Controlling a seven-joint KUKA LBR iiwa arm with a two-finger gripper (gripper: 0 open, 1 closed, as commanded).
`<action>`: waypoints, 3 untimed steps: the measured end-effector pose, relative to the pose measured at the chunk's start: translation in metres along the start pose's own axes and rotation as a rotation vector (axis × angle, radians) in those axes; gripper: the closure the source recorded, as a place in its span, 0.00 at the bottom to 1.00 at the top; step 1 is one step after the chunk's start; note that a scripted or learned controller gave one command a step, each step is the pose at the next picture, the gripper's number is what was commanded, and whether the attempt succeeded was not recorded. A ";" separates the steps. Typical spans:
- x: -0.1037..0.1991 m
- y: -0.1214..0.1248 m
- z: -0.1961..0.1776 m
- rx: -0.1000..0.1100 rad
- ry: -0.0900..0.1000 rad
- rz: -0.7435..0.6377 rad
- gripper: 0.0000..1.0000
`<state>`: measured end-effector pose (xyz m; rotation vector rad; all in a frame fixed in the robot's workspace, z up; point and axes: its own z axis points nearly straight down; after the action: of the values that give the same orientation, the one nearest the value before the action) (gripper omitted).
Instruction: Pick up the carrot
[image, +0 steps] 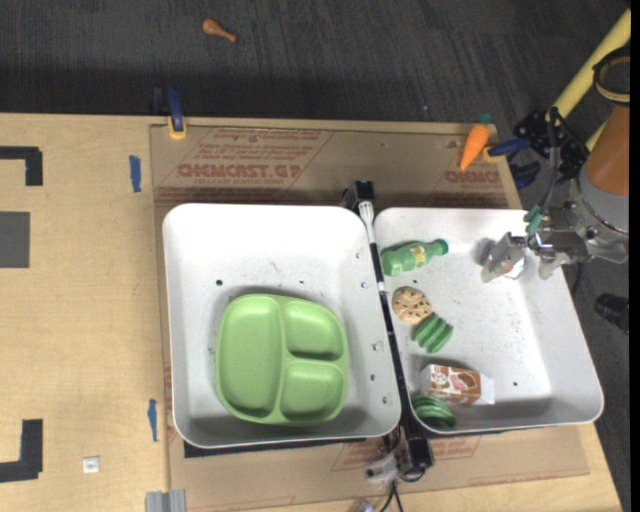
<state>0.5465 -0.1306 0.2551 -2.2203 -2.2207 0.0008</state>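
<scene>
- Nearest the camera, along the right bin's (575, 395) front wall, lie a green ridged toy piece (432, 410) and a brown snack packet (456, 383); neither matters to the task, and both are well apart from the gripper.
- In the left bin (190, 300) a green divided plate (282, 355) takes up the front half; nothing there needs touching.
- Further back in the right bin come a green sliced toy (433, 332), a cookie (409, 302) and a small green bottle (410, 256) lying on its side near the dividing wall.
- The gripper (503, 257) hangs over the back of the right bin, close to its rear wall. Its fingers are too small and blurred to judge how far they are parted, and I cannot tell whether anything is between them.
- The carrot (474, 146) lies outside both bins, on the cardboard (300, 165) behind the right bin, tilted with its green top away from the camera, beside a blue clamp (505, 148).
- As I judge it, the step in hand is the approach. To do it well, the arm should lift above the bin's rear wall, travel back over the carrot, turn the fingers across its narrow body, and descend without striking the clamp.
- Farthest off, a small orange object (217, 30) sits on the dark floor.
</scene>
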 end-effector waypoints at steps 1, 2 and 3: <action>0.029 -0.041 0.048 0.000 0.000 0.018 0.00; 0.085 -0.067 0.071 0.002 0.001 0.123 0.00; 0.019 -0.046 -0.013 -0.002 -0.001 0.122 0.00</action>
<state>0.5007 -0.1114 0.2682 -2.3534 -2.0829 -0.0004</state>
